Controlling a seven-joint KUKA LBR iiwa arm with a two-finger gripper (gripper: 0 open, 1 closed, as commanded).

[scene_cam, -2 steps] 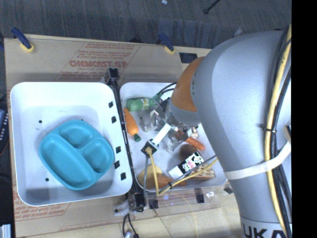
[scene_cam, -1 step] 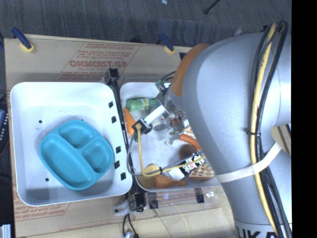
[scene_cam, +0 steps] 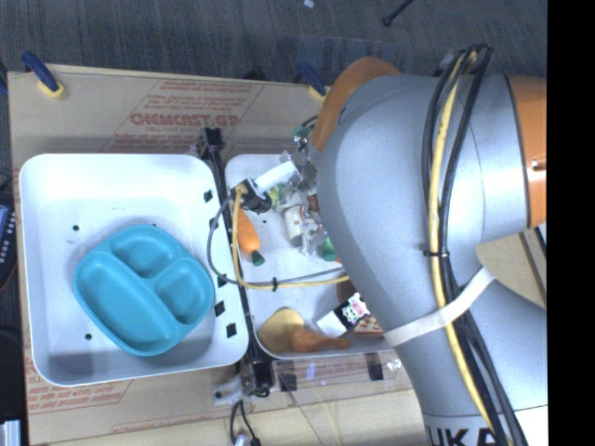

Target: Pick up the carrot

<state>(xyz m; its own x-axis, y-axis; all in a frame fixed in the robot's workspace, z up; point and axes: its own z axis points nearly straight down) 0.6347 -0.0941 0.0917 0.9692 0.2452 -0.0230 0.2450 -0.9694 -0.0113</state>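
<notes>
Apparently nothing is grasped yet: the carrot (scene_cam: pixel 248 235) lies at frame centre, and the gripper (scene_cam: pixel 299 214) state cannot be told.

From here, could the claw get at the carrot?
Probably yes. The carrot lies by the right bin's left wall with nothing on top of it, and the claw hangs just to its right. That wall and the cable beside it may crowd the grasp.

Left bin (scene_cam: pixel 46 249) roomy beside blue tray (scene_cam: pixel 142 288), right bin (scene_cam: pixel 244 170) crowded — arm (scene_cam: pixel 418 230) overhead, clutter around carrot (scene_cam: pixel 247 235)
</notes>
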